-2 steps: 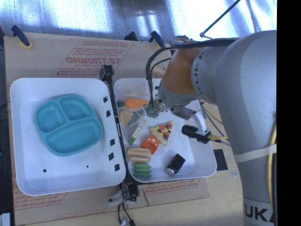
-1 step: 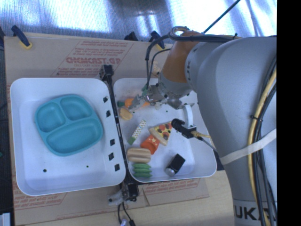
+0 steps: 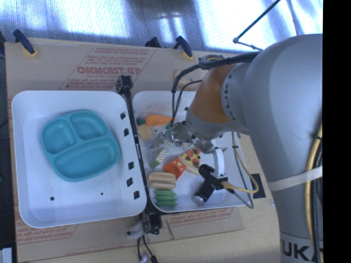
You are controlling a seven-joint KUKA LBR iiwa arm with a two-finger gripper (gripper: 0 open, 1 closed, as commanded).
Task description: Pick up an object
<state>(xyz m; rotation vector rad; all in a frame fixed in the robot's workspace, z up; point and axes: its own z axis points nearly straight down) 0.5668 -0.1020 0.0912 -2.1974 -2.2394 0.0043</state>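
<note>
**Gripper low among toy food in the right-hand bin**

Down inside the right-hand shallow white plastic bin [image 3: 164,96], toward the side that meets the other bin: the two-finger gripper [image 3: 164,139], set low over a loose scatter of toy food. Open or closed: impossible to tell from this angle.

Just beyond the gripper, toward the far wall: an orange plastic toy carrot [image 3: 159,120], lying roughly crosswise. Beside that, nearer the shared edge: a pale yellow rounded toy piece [image 3: 145,131].

Just on the near side of the gripper: a slim green-and-white striped toy stick [image 3: 158,158], tilted. Next to it, a red-orange toy block [image 3: 174,167] and a flat toy pizza slice [image 3: 192,158], close together, contact unclear.

Nearer the front wall: a tan toy bun [image 3: 162,180], and just beside it a green ridged toy piece [image 3: 164,197].

Over the bin's right half: the grey arm with its orange band [image 3: 211,100], reaching in from the view's right.

In the left-hand white bin [image 3: 22,147]: a turquoise plastic plate with three compartments [image 3: 81,144], flat, well apart from the toys.

Beneath both bins: brown cardboard with red print [image 3: 98,64], with blue clamps [image 3: 24,43] at its far edge.
</note>
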